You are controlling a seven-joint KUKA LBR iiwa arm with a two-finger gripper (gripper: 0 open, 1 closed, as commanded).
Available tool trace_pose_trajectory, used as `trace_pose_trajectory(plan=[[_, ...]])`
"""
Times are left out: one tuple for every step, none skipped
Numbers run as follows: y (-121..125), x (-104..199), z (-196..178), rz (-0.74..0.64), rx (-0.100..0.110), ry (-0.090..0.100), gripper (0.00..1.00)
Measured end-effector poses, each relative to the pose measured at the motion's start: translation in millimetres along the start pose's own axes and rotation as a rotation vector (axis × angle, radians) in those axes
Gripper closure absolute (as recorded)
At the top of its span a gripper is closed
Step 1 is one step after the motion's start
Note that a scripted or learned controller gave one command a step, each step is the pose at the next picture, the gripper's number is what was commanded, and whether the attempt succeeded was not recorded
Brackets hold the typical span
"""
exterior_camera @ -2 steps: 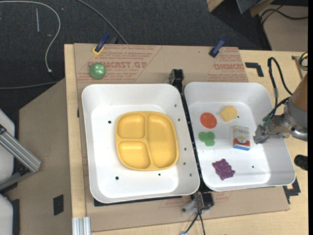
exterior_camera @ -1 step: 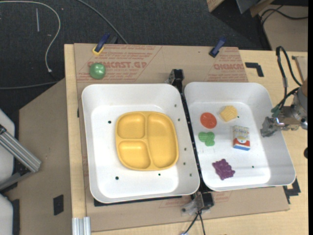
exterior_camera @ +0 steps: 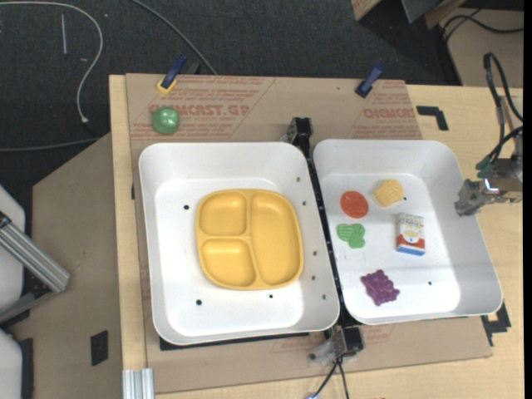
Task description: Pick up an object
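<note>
Two bins (exterior_camera: 158,223), one tray (exterior_camera: 249,238), five toys (exterior_camera: 380,287).

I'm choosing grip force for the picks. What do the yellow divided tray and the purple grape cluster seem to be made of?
The yellow three-compartment tray looks like moulded hard plastic: even colour, rounded ridges, a soft matte sheen. The small purple grape cluster in the right white bin looks like toy plastic or rubber, judging by its uniform colour and lumpy moulded shape; too small to tell which.
</note>
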State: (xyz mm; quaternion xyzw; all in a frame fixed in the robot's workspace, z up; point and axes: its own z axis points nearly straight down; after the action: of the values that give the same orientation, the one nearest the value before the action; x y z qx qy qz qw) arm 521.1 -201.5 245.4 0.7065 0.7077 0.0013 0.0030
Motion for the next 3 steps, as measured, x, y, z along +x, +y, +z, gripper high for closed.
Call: trace_pose_trajectory(plan=[[23.0, 44.5, -1.4, -0.005, 0.003, 0.003, 1.0], [38.4, 95.5, -7.8, 0.0, 0.004, 0.003, 1.0], [60.7, 152.1, -6.6, -0.005, 0.003, 0.003, 1.0]])
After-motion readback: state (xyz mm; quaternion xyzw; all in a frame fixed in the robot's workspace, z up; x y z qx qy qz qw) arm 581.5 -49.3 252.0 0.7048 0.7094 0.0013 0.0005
